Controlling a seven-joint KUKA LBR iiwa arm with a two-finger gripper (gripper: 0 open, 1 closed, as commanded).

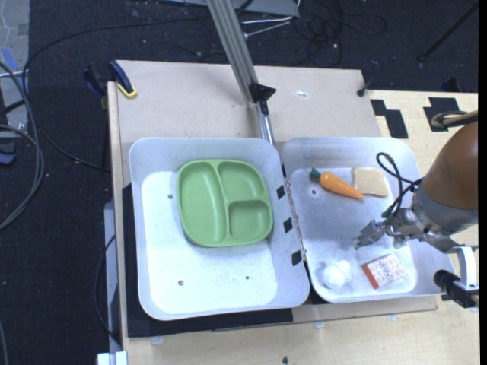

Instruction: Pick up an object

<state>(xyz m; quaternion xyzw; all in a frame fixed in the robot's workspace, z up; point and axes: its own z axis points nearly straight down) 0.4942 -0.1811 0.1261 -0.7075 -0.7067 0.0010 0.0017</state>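
I've got the gripper low over bare floor of the right bin, jaws apart w/ nothing btwn, carrot near far wall, red packet just beside it, prob closest pick.

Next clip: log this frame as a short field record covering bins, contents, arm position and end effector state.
left bin: holds a green divided plate
right bin: holds a carrot, a tan bread-like piece, a white lumpy object, a red and white packet
arm: reaches in from the right, over the right bin
end effector: low over bare bin floor, between the carrot and the packet
fingers: open or shut cannot be told
object held: none visible
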